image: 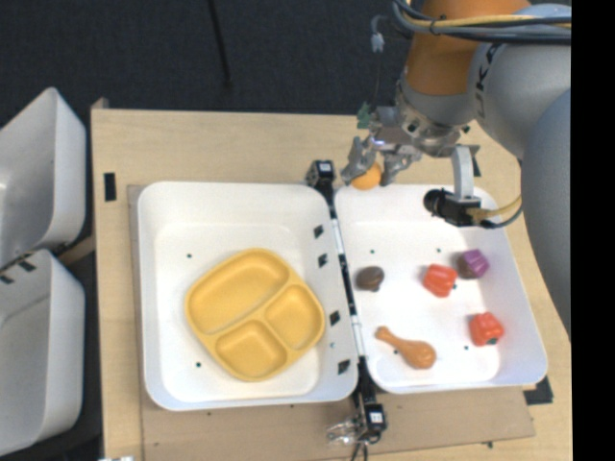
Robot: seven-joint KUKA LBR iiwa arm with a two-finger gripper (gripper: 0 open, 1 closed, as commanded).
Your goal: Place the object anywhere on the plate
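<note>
A yellow three-compartment plate (255, 313) lies in the left bin (163, 229). My gripper (370, 166) hangs above the far left corner of the right bin (509, 353). A small orange-yellow object (365, 178) sits between its fingers, lifted clear of the bin floor. The gripper is well to the right of and beyond the plate.
In the right bin lie a brown lump (370, 278), a red pepper-like piece (439, 279), a purple piece (471, 263), another red piece (485, 328) and a tan drumstick (407, 348). A black cable clip (452, 206) hangs from the arm.
</note>
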